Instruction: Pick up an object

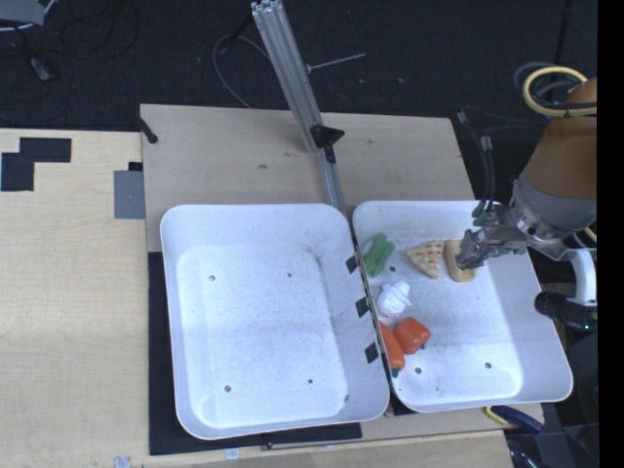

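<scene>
The gripper (471, 253) is down in the right bin (507, 359), right over a small tan rounded piece (460, 266) by the upper part of the bin floor, and I cannot tell how it is set. Just left of that piece lies a tan wedge (425, 258) like a pizza slice. Further left, by the bin's wall, a green pepper-like thing (377, 253) lies tilted, below it a white crumpled object (394, 298), then a red-orange pepper (411, 334) touching an orange carrot-like piece (392, 349). The left bin (185, 261) sits alongside on the desk (234, 154).
</scene>
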You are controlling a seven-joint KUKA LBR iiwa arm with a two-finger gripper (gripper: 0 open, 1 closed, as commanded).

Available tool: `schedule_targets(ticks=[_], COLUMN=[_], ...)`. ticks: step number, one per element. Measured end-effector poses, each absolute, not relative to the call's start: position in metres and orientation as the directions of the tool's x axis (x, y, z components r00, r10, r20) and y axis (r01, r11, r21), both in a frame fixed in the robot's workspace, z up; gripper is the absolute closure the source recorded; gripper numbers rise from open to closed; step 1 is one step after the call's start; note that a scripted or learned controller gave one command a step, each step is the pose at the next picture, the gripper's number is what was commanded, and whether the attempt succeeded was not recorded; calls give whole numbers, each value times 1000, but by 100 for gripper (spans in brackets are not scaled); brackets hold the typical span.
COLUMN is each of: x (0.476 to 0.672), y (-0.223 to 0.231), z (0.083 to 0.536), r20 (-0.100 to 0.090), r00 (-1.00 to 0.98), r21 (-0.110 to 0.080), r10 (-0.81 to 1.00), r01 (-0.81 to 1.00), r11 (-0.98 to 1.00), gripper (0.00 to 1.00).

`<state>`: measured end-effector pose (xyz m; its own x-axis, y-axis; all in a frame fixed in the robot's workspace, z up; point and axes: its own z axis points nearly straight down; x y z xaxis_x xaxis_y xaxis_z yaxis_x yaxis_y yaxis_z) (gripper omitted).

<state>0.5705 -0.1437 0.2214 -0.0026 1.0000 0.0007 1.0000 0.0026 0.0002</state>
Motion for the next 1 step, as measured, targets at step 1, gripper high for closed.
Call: schedule_targets(ticks=[1], x=[568], y=[-95], z=[231], r20=[1], r00=[-3], r21=[0], r10=[1000], r01=[1000], r11=[3], gripper=[100])
